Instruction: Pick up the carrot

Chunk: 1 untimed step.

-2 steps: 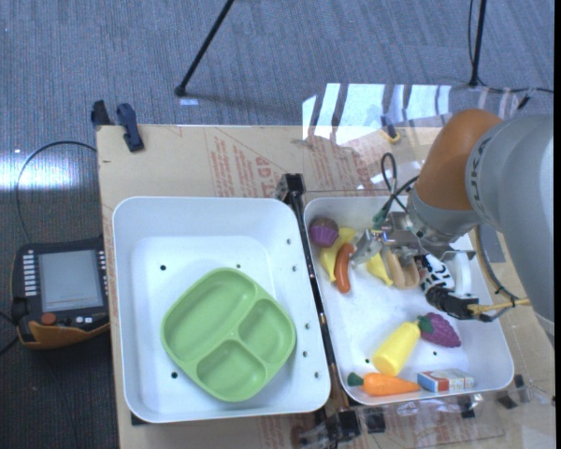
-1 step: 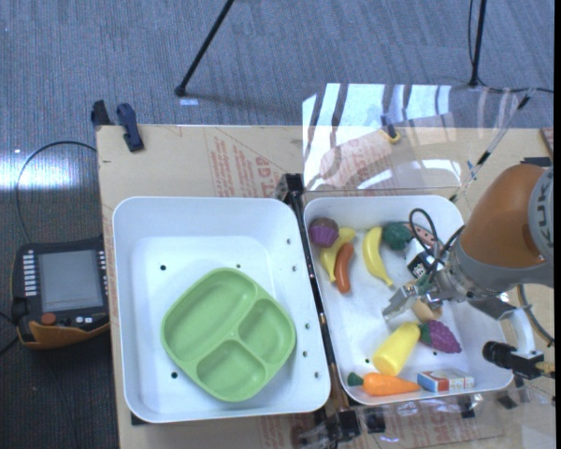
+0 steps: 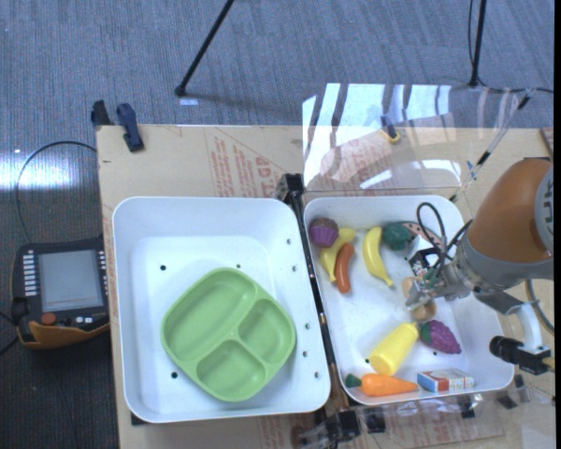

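Note:
The carrot (image 3: 389, 385), orange with a green stub at its left end, lies flat along the front wall of the right bin (image 3: 477, 358). My gripper (image 3: 420, 295) hangs over the middle of that bin, well behind the carrot and a little to its right. It hovers just behind a purple grape bunch (image 3: 439, 336) and a yellow bottle-shaped toy (image 3: 395, 348). The grey arm with its orange band (image 3: 510, 223) comes in from the right.
The right bin also holds a purple onion (image 3: 323, 232), a banana (image 3: 376, 255), broccoli (image 3: 397, 236), an orange-red pepper (image 3: 344, 268) and a small box (image 3: 446, 380) beside the carrot's tip. A green divided plate (image 3: 229, 333) sits in the left bin (image 3: 131, 251).

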### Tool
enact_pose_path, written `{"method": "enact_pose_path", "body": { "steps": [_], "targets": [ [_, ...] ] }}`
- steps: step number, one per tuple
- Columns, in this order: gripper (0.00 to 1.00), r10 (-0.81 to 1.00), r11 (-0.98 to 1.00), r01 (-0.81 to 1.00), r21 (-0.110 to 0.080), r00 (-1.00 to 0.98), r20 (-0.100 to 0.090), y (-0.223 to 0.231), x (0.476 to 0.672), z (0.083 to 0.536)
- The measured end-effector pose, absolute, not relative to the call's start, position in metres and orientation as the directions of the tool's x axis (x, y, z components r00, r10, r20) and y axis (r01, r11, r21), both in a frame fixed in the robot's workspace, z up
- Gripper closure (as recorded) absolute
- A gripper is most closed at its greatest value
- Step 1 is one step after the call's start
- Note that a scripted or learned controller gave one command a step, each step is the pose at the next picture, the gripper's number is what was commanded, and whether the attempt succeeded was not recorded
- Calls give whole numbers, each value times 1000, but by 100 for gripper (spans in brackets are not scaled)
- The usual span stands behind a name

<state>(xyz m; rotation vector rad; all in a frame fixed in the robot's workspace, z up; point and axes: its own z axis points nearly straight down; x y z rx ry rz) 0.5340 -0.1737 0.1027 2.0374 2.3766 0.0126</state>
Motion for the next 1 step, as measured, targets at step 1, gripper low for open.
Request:
{"method": "enact_pose_path", "body": {
  "steps": [1],
  "targets": [
    [100, 988, -156, 988, 11, 156, 2, -105, 560, 92]
  ]
}}
